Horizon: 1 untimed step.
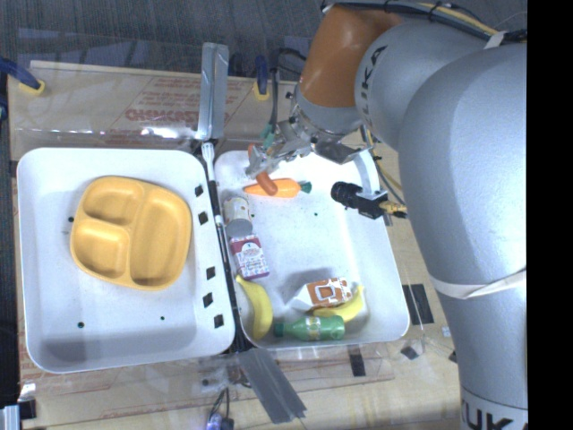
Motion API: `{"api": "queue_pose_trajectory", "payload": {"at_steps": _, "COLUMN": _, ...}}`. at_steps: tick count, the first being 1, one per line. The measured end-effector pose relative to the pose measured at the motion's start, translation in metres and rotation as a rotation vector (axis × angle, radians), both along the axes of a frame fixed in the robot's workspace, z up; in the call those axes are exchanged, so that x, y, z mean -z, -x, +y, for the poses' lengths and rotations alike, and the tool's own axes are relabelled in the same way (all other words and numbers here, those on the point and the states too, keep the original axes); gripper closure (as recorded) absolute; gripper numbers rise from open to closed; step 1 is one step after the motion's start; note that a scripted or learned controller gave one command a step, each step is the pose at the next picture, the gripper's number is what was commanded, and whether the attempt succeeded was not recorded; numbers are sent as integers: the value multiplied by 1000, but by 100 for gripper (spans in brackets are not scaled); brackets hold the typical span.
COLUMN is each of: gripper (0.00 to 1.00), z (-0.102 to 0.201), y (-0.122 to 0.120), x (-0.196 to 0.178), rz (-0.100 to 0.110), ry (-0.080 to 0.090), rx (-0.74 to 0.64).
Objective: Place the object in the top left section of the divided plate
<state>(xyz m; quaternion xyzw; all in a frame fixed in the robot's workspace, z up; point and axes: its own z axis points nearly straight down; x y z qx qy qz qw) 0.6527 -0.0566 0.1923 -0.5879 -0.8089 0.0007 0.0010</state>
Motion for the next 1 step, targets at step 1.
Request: {"api": "queue_pose_trajectory", "payload": {"at_steps": 1, "gripper": 0, "z": 0, "y": 0, "x": 0, "rz": 0, "ry": 0, "rx": 0}}
